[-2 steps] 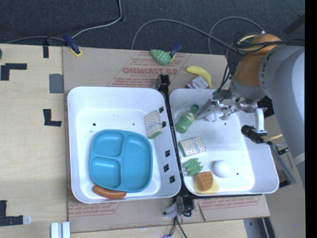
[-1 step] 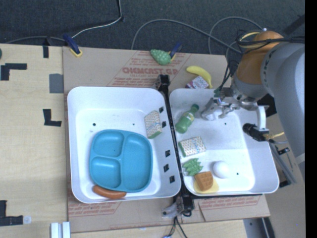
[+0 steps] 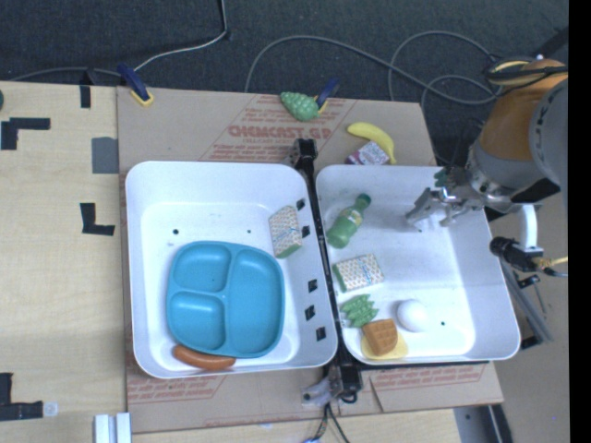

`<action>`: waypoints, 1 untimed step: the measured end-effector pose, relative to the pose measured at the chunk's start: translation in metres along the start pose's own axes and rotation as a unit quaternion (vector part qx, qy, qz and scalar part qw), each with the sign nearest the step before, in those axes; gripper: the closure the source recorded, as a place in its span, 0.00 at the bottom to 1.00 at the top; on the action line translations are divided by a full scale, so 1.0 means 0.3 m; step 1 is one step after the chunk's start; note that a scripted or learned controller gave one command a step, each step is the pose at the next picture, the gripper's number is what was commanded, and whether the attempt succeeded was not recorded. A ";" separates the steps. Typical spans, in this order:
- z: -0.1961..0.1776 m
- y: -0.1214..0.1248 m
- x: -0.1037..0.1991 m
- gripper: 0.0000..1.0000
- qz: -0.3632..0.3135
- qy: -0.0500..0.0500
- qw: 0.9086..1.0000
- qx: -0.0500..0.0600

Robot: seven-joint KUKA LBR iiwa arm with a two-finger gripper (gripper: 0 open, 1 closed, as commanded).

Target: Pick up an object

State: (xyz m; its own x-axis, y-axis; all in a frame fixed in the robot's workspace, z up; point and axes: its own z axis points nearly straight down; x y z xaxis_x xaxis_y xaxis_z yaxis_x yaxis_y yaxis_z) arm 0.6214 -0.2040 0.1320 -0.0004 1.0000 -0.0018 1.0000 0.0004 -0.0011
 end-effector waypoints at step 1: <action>-0.244 0.136 -0.002 1.00 -0.001 0.000 1.000 -0.001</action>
State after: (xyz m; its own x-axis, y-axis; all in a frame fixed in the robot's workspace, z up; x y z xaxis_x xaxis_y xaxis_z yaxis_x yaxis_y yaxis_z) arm 0.6625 -0.2043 0.2053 -0.0016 1.0000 -0.0013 1.0000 0.0016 0.0013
